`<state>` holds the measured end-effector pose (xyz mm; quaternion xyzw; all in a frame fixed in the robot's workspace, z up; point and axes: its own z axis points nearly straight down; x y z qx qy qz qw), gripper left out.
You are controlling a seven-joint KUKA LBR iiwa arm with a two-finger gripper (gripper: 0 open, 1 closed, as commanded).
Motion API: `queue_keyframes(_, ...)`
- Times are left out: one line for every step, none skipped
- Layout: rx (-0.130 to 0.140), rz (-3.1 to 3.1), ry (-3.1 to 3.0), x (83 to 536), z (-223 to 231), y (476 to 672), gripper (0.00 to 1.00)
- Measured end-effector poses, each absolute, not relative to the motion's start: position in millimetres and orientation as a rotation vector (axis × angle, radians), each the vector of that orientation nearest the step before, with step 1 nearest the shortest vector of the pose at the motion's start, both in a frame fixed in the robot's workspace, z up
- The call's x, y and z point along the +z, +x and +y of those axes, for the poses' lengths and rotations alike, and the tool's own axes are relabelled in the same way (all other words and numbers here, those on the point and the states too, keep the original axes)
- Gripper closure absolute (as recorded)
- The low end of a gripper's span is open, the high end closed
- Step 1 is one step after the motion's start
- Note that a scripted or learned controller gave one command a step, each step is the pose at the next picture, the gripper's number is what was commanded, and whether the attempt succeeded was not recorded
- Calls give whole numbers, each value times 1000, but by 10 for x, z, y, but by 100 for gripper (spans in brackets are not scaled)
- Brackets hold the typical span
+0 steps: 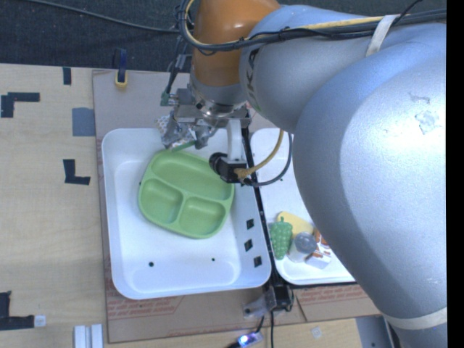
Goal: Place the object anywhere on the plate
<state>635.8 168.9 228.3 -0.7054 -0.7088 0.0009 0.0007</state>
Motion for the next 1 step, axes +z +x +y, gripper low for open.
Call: queue_keyframes(4,-2223,-2218,2288,1668,6360,0)
